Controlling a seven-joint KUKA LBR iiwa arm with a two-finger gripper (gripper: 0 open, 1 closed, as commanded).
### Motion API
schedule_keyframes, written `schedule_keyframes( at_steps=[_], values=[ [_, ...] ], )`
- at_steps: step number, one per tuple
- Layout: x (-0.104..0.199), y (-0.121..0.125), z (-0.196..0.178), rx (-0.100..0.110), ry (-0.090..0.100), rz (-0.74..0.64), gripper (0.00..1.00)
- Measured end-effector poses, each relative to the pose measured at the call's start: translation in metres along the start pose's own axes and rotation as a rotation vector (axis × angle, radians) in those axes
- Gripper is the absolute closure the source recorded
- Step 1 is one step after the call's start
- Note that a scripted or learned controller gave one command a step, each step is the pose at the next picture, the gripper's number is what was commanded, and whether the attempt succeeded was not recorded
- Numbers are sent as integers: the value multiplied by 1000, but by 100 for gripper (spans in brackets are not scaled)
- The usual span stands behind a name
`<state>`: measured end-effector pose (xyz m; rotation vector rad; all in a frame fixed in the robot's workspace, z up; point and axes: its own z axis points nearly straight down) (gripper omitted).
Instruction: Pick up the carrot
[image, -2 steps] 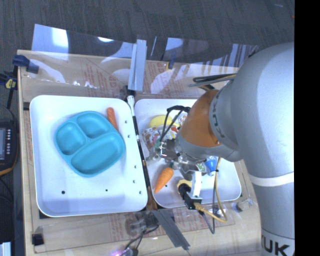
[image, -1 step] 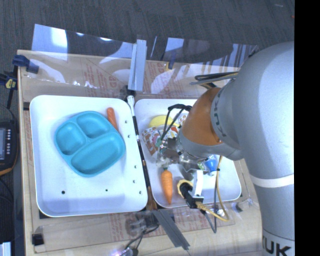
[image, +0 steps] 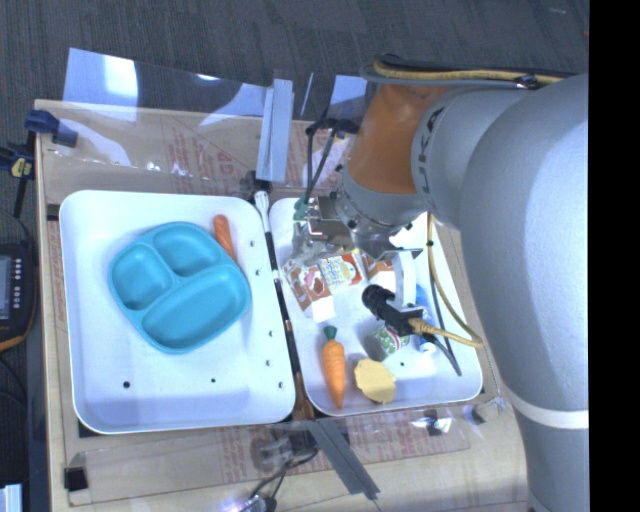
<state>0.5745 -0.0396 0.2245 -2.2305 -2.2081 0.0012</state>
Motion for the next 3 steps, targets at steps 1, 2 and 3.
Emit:
schedule_keyframes(
  at_steps=[1, 2, 3],
  values=[
    [-41, 3, 34, 3, 1, -193, 100],
    [-40, 3, 34, 3, 1, -193, 0],
    [-77, -56, 64, 2, 0, -252, 0]
  ],
)
